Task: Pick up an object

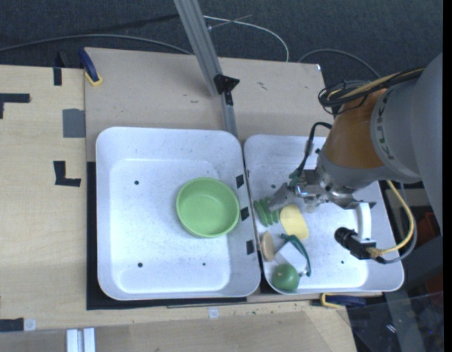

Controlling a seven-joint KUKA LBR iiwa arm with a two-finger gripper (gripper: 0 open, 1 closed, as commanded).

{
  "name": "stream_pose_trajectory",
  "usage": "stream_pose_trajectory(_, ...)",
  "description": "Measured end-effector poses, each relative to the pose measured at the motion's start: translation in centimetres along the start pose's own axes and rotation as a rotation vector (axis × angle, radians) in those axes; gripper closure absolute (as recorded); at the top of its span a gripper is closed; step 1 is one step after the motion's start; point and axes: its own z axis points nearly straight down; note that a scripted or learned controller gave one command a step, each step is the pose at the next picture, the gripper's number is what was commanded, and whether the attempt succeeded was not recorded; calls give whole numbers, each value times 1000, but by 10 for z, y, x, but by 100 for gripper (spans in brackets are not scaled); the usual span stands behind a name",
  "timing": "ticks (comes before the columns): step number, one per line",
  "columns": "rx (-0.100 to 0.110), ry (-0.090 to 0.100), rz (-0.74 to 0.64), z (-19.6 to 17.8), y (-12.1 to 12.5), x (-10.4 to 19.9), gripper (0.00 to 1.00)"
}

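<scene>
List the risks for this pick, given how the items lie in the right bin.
1. The yellow object, green ridged piece and tan piece lie crowded together beneath the tool, so it may catch two or push one aside.
2. The cluster lies near the right bin wall, which may hinder the tool.

The gripper (305,193) sits under the arm's wrist, so the fingers are too buried to read. The arm (402,123) itself runs off the edge at 3 o'clock. Right bin (270,152): its 3 o'clock side is mostly covered by the arm. The pile at its 7 o'clock corner is mushy: a yellow thing (294,221), a green ridged thing (266,211), a green ball (286,276), and a small tan piece (268,246) too tiny to identify. The metal pole (200,39) gets cropped at 12 o'clock.
</scene>
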Motion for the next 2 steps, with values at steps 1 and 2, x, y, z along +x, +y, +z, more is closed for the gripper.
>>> stream_pose_trajectory(1, -13, 2, 0, 23, 3, 0, 0)
stream_pose_trajectory(2, -21, 0, -2, 11, 5, 0, 100)
